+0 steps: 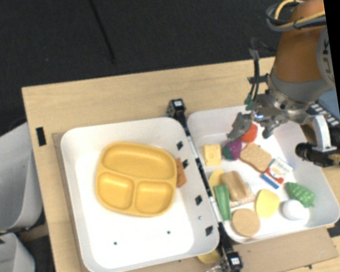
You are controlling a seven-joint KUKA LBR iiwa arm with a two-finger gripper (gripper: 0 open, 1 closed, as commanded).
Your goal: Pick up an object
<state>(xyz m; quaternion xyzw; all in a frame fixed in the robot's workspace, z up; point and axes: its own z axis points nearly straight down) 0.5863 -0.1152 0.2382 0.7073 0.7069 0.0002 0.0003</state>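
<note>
Two shallow white bins sit side by side on the table (89, 100), which is pale wood. The left bin (90, 239) carries a yellow divided plate (135, 178), lying toward that bin's far half, with a small orange piece (180, 174) just beside the plate's right edge. The right bin (209, 120) is crowded with toy food: a yellow cheese cube (213, 155) near its left wall, a purple piece (233, 149) just right of the cube, a slice of brown bread (257, 156) further right, and a small card with red and blue marks (276, 171) beside the bread. Toward the bin's near edge lie a tan bread roll (235, 186), a green stick (222, 201) along the left wall, a round tan cookie (245, 222), a yellow lemon-shaped piece (267, 203), a white egg (293, 210) and a green bumpy piece (300, 193) by the near right corner. The arm (298, 62) reaches in over the right bin's far right corner, orange band uppermost. Its end effector (252, 127) hangs low over the far part of the right bin with its fingers spread fairly wide, one dark finger (239, 126) on the left and the other on the right. A red piece (250, 133) shows between them, just above the purple piece; it may be touching the left finger, but the view is too coarse to tell whether it is gripped.
</note>
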